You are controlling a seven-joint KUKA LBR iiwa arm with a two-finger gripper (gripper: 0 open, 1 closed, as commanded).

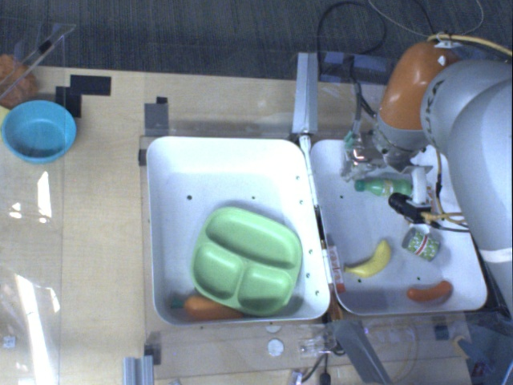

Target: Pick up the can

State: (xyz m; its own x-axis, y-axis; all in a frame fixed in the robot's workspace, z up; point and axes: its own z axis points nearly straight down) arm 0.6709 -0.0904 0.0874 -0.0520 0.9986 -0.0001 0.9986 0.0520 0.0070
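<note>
The can [422,242], small and lying tilted with a green and white label, rests in the right bin [329,167] near its right wall. My gripper [358,160] hangs over the far left part of that bin, just beside the cap end of a green bottle [385,187]. It is well apart from the can, up and to the left of it. The grey arm with its orange band [413,74] reaches in from the right and covers the bin's far right corner.
A banana [370,261] and a reddish sausage [429,292] lie near the right bin's front. The left bin [172,215] holds a green divided plate [247,259] and a carrot [210,307]. A blue bowl [38,131] stands on the bench at far left.
</note>
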